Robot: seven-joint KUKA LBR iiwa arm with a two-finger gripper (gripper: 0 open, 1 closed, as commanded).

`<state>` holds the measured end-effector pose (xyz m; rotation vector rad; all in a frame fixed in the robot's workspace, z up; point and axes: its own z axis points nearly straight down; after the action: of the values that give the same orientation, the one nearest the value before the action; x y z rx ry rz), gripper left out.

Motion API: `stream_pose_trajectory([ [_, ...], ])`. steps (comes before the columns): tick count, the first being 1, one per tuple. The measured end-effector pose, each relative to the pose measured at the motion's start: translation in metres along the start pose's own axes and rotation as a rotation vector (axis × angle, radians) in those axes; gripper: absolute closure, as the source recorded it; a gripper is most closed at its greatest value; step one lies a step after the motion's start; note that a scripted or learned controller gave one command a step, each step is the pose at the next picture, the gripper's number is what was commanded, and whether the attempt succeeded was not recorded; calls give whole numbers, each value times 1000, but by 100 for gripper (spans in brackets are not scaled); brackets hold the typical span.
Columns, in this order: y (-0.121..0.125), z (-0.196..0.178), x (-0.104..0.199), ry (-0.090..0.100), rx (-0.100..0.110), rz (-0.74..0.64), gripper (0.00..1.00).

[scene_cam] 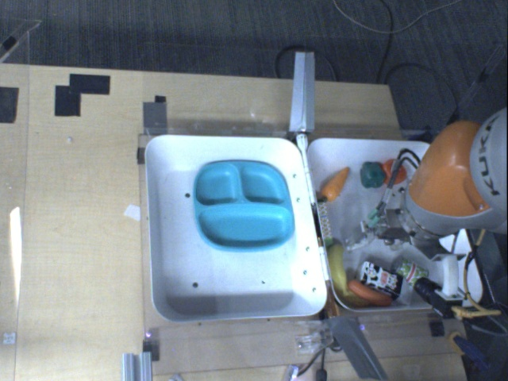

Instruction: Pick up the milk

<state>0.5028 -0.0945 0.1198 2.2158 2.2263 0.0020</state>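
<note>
Milk carton lies on its side at the near edge of the right bin, black-and-white print up, touching a red sausage-like item and just right of the banana. Gripper hangs over the right bin, just above the carton toward the far side, nothing between its parts that I can make out; cannot tell how wide it stands. Carrot and teal item sit farther back. Blue tray fills the left bin, away from the work. Likely lining up for descent; clutter around the carton makes a clean grab tricky.
</note>
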Motion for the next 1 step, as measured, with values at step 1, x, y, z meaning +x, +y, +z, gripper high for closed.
stream_pose_trajectory([
  [1,-15,1,-14,0,-1,-15,0],
])
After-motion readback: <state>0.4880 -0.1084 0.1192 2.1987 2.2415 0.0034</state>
